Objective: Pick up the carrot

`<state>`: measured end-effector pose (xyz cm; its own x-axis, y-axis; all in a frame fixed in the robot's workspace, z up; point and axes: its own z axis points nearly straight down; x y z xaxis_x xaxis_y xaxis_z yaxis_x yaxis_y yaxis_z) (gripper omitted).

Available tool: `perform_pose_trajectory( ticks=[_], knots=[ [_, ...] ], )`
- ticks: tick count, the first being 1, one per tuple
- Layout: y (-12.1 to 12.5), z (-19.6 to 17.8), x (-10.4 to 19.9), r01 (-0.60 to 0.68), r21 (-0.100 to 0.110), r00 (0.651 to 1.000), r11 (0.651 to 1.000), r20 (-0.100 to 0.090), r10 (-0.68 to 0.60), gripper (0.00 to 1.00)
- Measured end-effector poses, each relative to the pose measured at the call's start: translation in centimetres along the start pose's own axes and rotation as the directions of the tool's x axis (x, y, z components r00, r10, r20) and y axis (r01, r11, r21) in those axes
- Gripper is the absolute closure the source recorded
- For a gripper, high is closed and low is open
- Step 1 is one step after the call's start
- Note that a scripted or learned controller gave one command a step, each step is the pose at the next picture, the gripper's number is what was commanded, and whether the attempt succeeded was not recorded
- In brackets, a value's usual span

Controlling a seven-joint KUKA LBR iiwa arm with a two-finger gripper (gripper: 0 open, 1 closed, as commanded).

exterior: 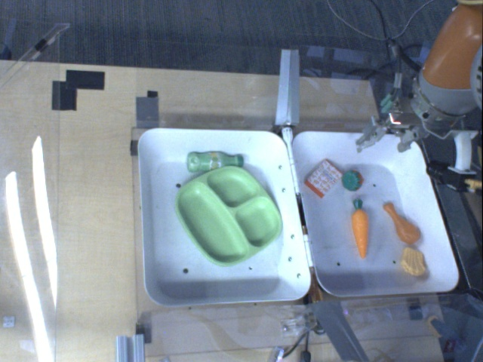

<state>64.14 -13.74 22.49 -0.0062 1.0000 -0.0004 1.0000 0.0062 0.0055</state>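
Carrot (361, 233) lies flat in the right bin (445, 266), about mid-floor. Long axis runs near vertical in the camera view, a touch slanted; green top end points up toward the far rim, orange tip points down toward the near rim.

My pincer (389, 136) hangs over the far rim of the right bin, well apart from the carrot. Fingers splayed wide, nothing between them.

Other stuff in the right bin: a small red-and-white packet (324, 178) up-left of the carrot, printing on it too small to read; a teal round piece (352, 179) just beside the packet, above the carrot's top; an orange drumstick (401, 224) to the carrot's right; a tan lump (413, 262) below the drumstick near the front right corner.

Left bin (158, 277): a green divided tray (229, 214) with three sections, tilted diagonal; a clear green bottle (215, 161) on its side just beyond the tray, label not legible.

Both bins white and shallow, side by side with a metal rail (287, 87) at the join. Worktop (75, 225) is light wood with black markers (75, 87) at far left and glare streaks. Dark grey carpet (189, 13) beyond. Cables (370, 10) loop at top right.
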Motion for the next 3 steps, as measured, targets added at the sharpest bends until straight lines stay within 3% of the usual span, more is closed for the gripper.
perform_pose_trajectory(
  ticks=[1,2,3],
  knots=[
    [-6.2,10.1,-1.0,-0.019,0.001,1.0,1.0,0.0,0.019,0.0],
    [-9.1,13.5,-0.4,0.128,-0.008,0.992,0.992,0.002,-0.128,0.0],
    [-8.8,12.2,-0.3,0.129,-0.015,0.992,0.991,0.001,-0.129,1.0]
  ],
)
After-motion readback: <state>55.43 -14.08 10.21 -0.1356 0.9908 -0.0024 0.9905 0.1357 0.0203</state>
